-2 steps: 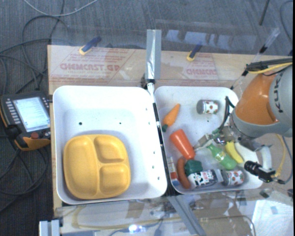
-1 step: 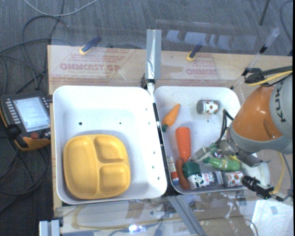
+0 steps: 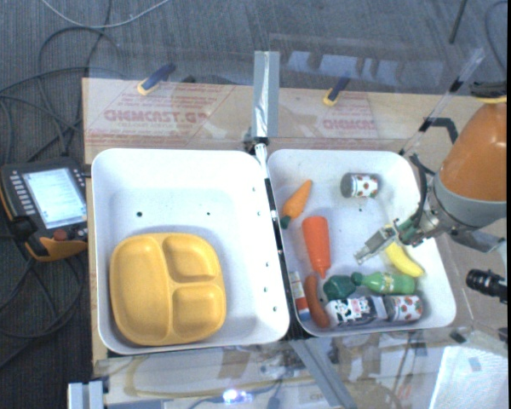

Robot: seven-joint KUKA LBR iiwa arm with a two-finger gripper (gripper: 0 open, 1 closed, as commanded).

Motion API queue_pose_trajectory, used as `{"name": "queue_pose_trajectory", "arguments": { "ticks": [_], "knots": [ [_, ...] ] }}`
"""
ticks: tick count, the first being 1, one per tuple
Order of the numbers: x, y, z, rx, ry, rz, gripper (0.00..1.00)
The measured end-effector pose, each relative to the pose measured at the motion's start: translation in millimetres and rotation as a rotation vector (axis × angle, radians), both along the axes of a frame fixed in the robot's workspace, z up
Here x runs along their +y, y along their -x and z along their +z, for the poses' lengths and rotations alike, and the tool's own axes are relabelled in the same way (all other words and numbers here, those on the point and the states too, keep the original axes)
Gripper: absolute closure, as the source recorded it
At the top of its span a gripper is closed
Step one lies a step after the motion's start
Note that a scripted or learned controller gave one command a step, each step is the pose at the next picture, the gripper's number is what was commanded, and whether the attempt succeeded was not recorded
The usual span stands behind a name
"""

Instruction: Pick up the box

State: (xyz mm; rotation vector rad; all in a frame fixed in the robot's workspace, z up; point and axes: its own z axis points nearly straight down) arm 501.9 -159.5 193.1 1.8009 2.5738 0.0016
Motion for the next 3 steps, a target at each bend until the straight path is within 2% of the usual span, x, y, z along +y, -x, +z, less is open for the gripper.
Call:
{"name": "queue_pose_trajectory", "arguments": {
  "ticks": [1,2,3],
  "knots": [
    [52,-67,-103,-0.014,0.005,0.018,0.0],
    [53,-68,-93,-0.015,0.003,0.017,1.0],
    [132,-109,-10,0.002,0.003,-0.071,1.0]
  ]
}}
